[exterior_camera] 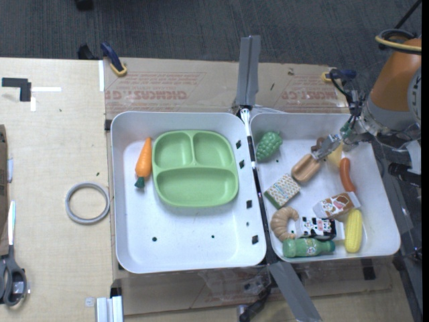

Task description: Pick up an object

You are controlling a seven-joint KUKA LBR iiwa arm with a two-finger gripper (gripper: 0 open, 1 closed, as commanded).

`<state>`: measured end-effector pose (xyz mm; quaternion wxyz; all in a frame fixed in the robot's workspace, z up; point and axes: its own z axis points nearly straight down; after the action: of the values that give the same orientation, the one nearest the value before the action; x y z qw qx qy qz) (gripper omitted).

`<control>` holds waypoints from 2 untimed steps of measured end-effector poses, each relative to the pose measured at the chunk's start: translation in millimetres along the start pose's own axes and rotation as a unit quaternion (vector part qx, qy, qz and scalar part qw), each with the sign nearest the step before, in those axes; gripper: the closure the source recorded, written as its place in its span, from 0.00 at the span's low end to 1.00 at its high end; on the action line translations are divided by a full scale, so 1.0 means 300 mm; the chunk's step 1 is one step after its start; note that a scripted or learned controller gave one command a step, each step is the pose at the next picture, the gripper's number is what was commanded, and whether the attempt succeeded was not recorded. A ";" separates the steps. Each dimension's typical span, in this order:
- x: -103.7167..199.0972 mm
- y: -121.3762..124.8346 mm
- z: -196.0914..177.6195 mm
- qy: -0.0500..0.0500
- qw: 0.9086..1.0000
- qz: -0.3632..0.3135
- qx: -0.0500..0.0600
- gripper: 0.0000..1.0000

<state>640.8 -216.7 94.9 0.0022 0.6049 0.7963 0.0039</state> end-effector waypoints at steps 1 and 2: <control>-0.007 -0.005 -0.038 -0.001 1.000 0.000 0.003 1.00; -0.003 0.000 -0.035 -0.002 1.000 -0.001 0.001 0.00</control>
<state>641.0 -217.7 105.5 0.0031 0.6041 0.7969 0.0022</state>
